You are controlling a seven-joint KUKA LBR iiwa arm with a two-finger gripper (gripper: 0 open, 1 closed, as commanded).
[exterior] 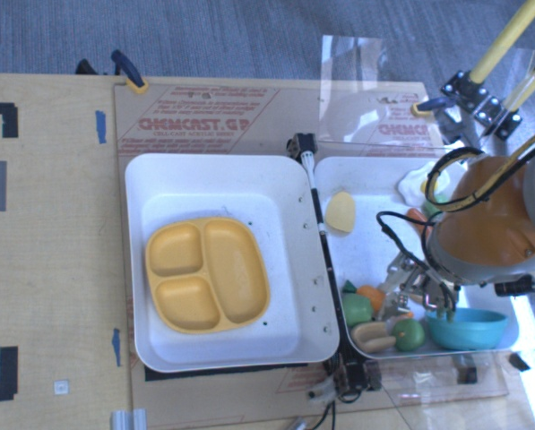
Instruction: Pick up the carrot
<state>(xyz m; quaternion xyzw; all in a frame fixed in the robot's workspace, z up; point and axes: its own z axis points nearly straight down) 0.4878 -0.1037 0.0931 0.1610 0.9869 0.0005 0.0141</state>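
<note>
Closing in on the carrot

Gripper [409, 296] low in right bin [375, 195], finger state impossible to tell; carrot [371, 293] just left, crowded by green items [357, 309]. Best lowered centred over the orange, clear of neighbours.

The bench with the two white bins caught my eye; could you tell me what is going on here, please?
The grey and orange arm has reached into the right bin, its gripper low among the toy food near the front. A small orange piece, probably the carrot, lies just left of it, beside a green item. Nothing looks lifted yet. The left bin holds a yellow divided tray.
</note>
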